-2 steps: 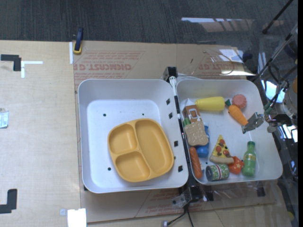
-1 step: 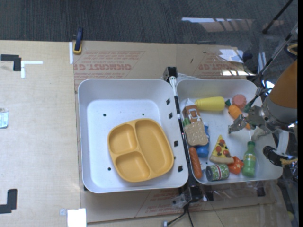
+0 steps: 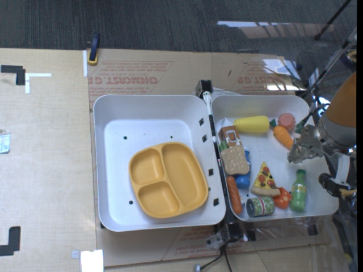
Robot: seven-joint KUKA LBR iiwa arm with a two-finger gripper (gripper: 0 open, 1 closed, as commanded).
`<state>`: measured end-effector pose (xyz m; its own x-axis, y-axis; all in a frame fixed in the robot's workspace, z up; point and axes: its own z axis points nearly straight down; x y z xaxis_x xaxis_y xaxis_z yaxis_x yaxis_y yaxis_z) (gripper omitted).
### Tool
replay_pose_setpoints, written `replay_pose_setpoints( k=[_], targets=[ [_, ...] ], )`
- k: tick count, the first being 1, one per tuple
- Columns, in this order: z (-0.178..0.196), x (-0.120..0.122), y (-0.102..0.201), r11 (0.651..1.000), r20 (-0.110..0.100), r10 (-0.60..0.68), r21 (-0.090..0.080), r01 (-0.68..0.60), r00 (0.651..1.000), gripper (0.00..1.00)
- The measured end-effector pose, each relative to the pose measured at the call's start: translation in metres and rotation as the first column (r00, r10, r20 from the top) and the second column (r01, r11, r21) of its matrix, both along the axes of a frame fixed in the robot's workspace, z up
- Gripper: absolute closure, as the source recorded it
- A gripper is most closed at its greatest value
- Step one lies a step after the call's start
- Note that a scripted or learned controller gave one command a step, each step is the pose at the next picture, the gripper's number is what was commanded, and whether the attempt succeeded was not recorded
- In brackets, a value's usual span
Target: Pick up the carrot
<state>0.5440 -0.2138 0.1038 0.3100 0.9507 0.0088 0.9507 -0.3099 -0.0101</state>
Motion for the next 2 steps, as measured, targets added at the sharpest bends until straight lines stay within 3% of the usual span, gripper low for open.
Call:
replay_pose_setpoints(
  k=[1,2],
  targets=[
    [0.025,0.048,0.075,0.969,0.004,-0.247,-0.013,0.247,0.969,1.0],
    [-0.011,0.04,0.032,0.998,0.002,0.068,-0.011,-0.068,0.998,1.0]
  ],
)
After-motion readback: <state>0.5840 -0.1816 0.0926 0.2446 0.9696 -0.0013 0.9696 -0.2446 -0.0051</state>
